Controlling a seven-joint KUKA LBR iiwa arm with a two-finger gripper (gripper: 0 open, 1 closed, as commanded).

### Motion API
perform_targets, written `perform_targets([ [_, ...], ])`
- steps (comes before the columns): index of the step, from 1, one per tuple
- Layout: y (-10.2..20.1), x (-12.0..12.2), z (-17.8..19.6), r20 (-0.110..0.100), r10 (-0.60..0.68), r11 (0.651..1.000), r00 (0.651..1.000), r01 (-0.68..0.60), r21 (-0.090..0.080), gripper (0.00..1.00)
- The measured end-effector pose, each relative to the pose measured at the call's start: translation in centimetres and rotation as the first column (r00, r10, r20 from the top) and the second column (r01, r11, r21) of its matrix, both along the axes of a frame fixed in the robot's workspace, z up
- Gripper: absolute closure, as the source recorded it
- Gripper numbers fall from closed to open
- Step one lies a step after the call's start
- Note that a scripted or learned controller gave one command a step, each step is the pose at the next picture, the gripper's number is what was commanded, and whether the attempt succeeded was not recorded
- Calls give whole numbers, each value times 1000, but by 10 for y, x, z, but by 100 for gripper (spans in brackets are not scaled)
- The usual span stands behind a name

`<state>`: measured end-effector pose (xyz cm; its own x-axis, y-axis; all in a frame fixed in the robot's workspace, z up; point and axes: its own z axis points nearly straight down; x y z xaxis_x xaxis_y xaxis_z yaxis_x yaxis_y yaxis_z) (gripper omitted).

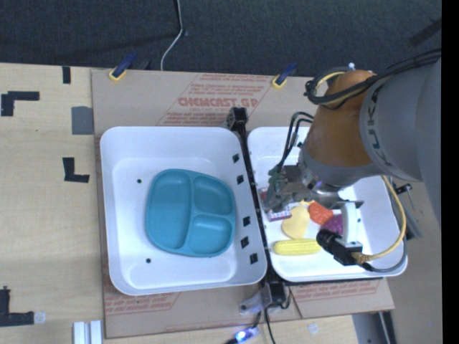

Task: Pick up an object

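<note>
The gripper [281, 192] was down in the right bin [380, 264], low over its left part, close to the wall shared with the left bin [118, 192]. You could not tell the state of the jaws from the camera view: the wrist and its cabling covered the tip, and what showed beneath was dark metal with no readable gap. Nothing could be seen held.

Just beside the tip lay a small flat pink and white piece [277, 212], apparently touching or nearly touching the tool. A little further out sat a pale yellow rounded object [295, 225], then an orange-red piece [320, 213] beside it, and a purple object [334, 223] partly tucked under the arm's hardware. A yellow corn cob [297, 247] lay along the near side of that bin, apart from the gripper. All candidates for the pick were therefore in the right bin, clustered in its left-centre.

The left bin carried a teal divided plate [191, 211], well apart from the arm.

Judgement: you were at the descent or grasp-attempt step, with no pick confirmed. Most likely target was the pink and white piece or the pale yellow object, being nearest the tip. The next move called for closing on one item and then a straight lift, so that you could check whether anything came up between the fingers. The close wall and crowded neighbours made a miss or a nudge plausible.
</note>
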<state>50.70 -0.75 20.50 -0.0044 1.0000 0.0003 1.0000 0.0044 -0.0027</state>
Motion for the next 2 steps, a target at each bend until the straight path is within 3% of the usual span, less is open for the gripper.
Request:
perform_targets([
  [2,110,6,5,0,3,1000,1000,-3,1,100],
])
